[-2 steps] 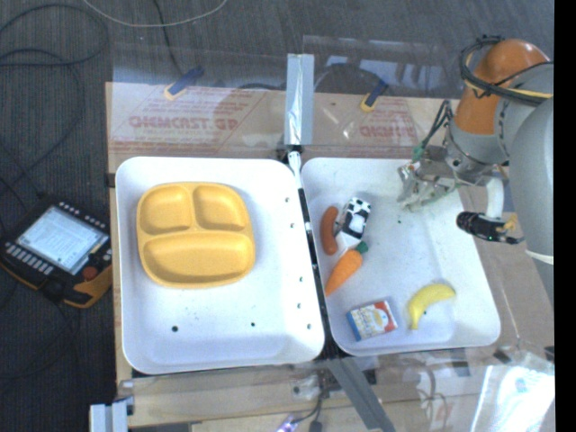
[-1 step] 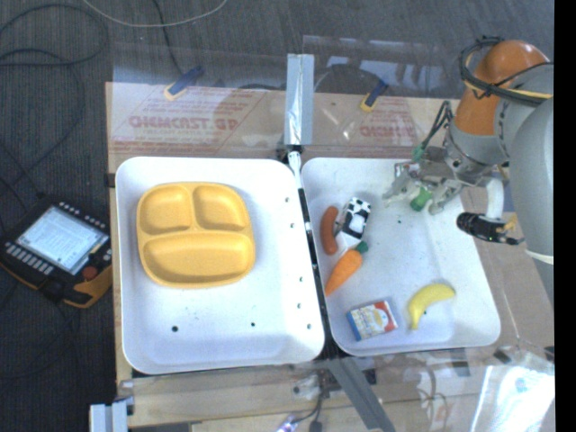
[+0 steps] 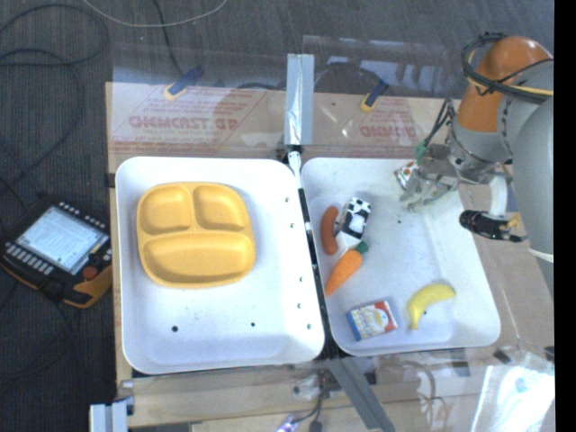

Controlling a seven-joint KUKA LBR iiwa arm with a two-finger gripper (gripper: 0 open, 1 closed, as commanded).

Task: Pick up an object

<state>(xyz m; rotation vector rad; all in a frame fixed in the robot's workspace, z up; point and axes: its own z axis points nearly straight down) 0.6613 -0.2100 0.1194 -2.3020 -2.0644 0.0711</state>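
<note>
My gripper point(image 3: 418, 190) hangs over the far right corner of the right bin point(image 3: 468, 268), with nothing visible between its fingers. Several toy items lie in that bin to its left and nearer the front. A black-and-white cow figure point(image 3: 356, 216) sits beside a red sausage point(image 3: 330, 229). An orange carrot point(image 3: 344, 267) lies just below them. A yellow banana point(image 3: 427, 302) and a small printed carton point(image 3: 372, 319) rest near the front edge.
The left bin point(image 3: 180, 331) holds a yellow divided tray point(image 3: 194, 233). A handheld pendant point(image 3: 58, 252) lies on the floor at the left. A clear panel stands behind both bins.
</note>
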